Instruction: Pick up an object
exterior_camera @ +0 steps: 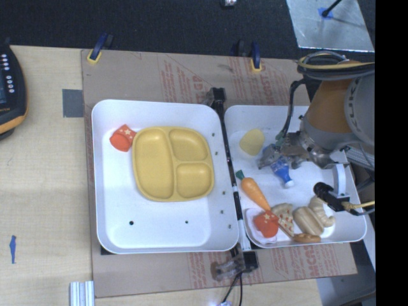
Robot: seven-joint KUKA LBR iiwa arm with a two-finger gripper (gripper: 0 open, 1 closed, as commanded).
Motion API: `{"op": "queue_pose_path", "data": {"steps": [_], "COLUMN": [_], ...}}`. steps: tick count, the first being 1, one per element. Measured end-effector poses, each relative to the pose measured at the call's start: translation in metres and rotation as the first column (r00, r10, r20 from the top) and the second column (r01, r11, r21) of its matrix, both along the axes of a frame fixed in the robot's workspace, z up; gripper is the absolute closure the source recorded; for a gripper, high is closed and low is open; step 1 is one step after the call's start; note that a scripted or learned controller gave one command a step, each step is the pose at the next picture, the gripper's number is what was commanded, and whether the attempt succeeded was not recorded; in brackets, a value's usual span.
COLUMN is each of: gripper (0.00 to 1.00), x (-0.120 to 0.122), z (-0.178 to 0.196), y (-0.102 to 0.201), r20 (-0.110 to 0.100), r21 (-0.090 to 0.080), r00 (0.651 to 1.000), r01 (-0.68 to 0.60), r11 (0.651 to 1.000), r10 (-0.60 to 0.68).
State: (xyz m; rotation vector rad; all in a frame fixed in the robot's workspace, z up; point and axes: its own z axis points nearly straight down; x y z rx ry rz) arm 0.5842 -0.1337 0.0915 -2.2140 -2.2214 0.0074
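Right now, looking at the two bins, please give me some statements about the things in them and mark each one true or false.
1. The yellow divided tray lies in the left bin. True.
2. The carrot rests on the yellow divided tray. False: it lies in the right bin, near the edge between the bins.
3. A small red object sits beside the tray's upper left corner. True.
4. The gripper hangs over the left bin. False: it is over the right bin, by a blue and white object.
5. A pale yellow object lies in the right bin. True.
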Motion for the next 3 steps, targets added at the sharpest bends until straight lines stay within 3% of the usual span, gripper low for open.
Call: {"op": "queue_pose_path", "data": {"steps": [1, 2, 3], "gripper": [0.00, 0.00, 1.00], "x": [0.066, 0.072, 0.072], "z": [0.028, 0.000, 0.012], "y": [0.028, 0.040, 0.040], "r20": [0.010, 0.002, 0.001], "r21": [-0.001, -0.001, -0.001], "r00": [1.000, 1.000, 1.000], "r01": [-0.003, -0.004, -0.007], "r11": [1.000, 1.000, 1.000], "r10": [0.003, 0.004, 0.007]}}
